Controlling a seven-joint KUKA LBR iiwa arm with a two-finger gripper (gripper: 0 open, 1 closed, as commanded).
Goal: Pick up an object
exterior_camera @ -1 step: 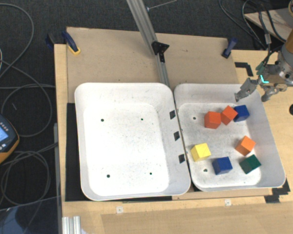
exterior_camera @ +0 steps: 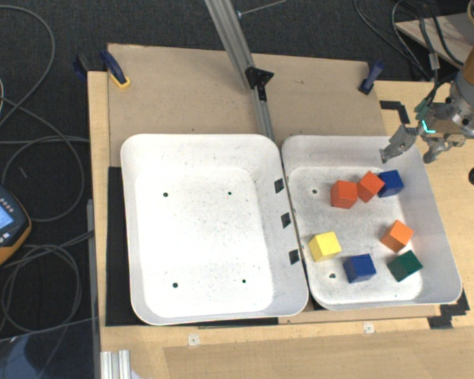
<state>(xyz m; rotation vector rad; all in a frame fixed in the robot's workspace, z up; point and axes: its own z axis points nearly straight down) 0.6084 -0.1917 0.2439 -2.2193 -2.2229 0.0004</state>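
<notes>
Gripper poised at the right bin's far corner, blocks toward 7 o'clock.

The gripper (exterior_camera: 415, 146) hangs with fingers spread and nothing between them, above the right bin (exterior_camera: 441, 235). The nearest block, a blue cube (exterior_camera: 390, 182), lies just beside it at 7 o'clock, touching an orange cube (exterior_camera: 370, 185).

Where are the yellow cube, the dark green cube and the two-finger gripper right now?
yellow cube (exterior_camera: 325, 245): camera view, its top face.
dark green cube (exterior_camera: 404, 265): camera view, its top face.
two-finger gripper (exterior_camera: 415, 146): camera view, midway between its spread fingertips, above the right bin's far corner.
</notes>
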